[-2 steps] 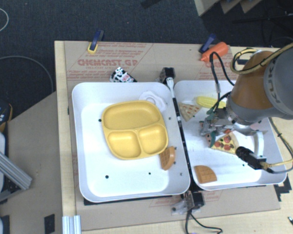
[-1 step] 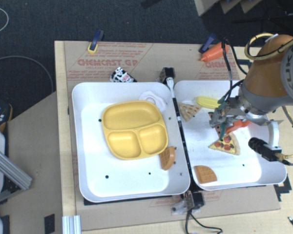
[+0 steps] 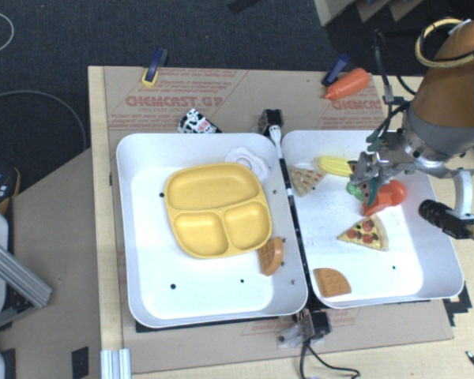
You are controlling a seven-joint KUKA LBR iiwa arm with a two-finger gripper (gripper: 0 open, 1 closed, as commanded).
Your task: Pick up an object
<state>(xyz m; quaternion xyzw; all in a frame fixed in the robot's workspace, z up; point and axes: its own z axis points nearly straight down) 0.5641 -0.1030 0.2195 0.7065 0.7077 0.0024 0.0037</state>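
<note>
Nearest the camera, a brown cookie-like piece [image 3: 332,281] lies at the right bin's [image 3: 426,287] front edge, with a pizza slice [image 3: 365,234] behind it. Pincer [image 3: 370,181] sits low over the bin's back half, just above a red-and-green toy vegetable [image 3: 381,196]; can't tell how wide it's open or whether it grips anything. Likely grasp step: centre on the vegetable, avoid the yellow piece [image 3: 333,165], close fully before lifting straight up.

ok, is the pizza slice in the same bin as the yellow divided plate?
No, the pizza slice lies in the right bin, while the yellow divided plate sits in the left bin.
</note>
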